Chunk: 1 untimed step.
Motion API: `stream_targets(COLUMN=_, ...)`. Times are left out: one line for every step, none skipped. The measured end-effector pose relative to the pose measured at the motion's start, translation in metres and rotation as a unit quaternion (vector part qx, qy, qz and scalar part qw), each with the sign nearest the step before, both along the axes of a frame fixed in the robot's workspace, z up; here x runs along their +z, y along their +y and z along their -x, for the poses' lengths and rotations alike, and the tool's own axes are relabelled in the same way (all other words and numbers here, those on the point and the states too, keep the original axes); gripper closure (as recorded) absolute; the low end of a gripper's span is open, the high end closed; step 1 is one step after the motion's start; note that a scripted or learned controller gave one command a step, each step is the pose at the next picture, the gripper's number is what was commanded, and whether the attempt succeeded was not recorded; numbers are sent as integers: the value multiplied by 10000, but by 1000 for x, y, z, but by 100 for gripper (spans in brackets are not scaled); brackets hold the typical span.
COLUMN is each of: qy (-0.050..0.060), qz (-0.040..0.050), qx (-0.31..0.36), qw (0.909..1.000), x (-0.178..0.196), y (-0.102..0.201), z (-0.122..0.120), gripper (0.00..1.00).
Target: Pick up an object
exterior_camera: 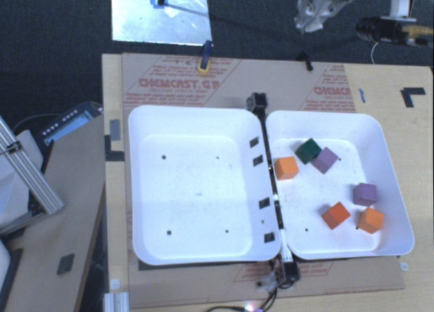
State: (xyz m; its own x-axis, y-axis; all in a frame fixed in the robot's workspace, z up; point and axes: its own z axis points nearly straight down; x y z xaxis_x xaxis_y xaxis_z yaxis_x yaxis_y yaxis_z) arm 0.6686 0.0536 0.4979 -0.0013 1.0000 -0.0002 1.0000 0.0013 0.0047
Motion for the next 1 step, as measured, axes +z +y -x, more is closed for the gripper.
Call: stream_targets(qy=6, qz=1, qx=-3, qw=10000, x=13, y=-14, z=0, gripper=100)
